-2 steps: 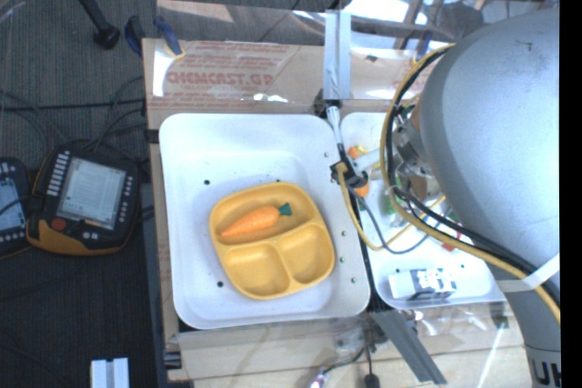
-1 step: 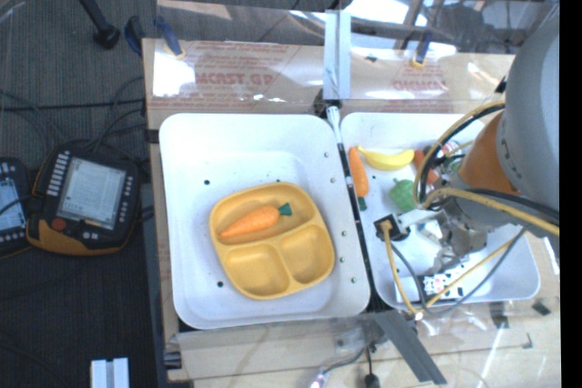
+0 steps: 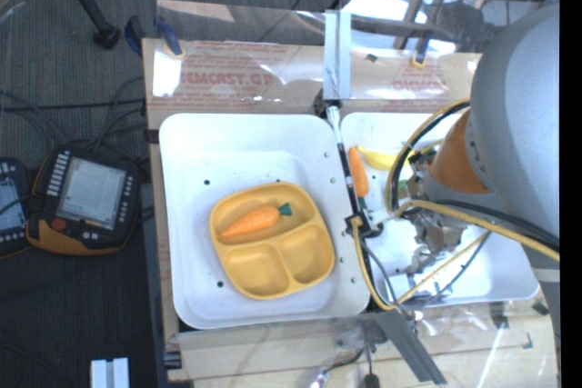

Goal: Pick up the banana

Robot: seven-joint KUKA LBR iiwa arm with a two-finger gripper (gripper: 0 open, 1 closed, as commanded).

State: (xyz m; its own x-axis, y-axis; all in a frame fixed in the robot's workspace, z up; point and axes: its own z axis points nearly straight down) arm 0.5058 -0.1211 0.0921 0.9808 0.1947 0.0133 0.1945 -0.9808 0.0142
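The banana is yellow and lies at the far left of the right bin; just its left end peeks out from under the arm. The grey arm with its orange band hangs low over that bin and hides most of its floor. My gripper points down into the right bin, nearer the front than the banana and a little to its right, amid looping cables. Nothing can be made out between its fingers.
An orange carrot-shaped toy lies along the left wall of the right bin, beside the banana. In the left bin sits a yellow divided plate with a toy carrot in its far compartment. Cables drape over the wall between the bins.
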